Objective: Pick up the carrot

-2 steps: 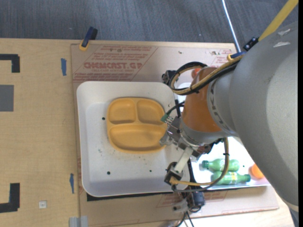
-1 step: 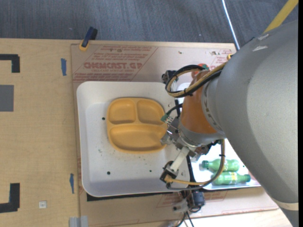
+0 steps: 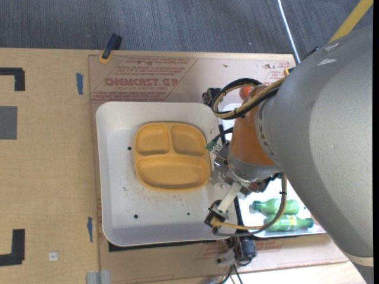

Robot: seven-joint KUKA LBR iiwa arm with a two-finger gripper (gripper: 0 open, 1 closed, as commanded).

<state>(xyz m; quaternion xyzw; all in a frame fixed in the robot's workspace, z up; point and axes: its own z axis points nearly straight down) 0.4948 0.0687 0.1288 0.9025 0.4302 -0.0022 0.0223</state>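
A small orange-red shape [image 3: 246,90] peeks out behind black cables at the back of the right bin; it may be the carrot, but most of it is hidden. The grey arm with its orange band [image 3: 251,141] covers nearly all of the right bin. My gripper [image 3: 227,173] hangs low over the wall between the two bins, beside the right edge of the yellow plate, seen from above with its wrist hiding what is under it.
A yellow three-compartment plate [image 3: 172,155] lies in the left bin [image 3: 118,206]. Two green bottles [image 3: 283,215] lie at the front of the right bin, just right of the wrist. Cables loop around the wrist and dangle over the front edge [image 3: 237,247].
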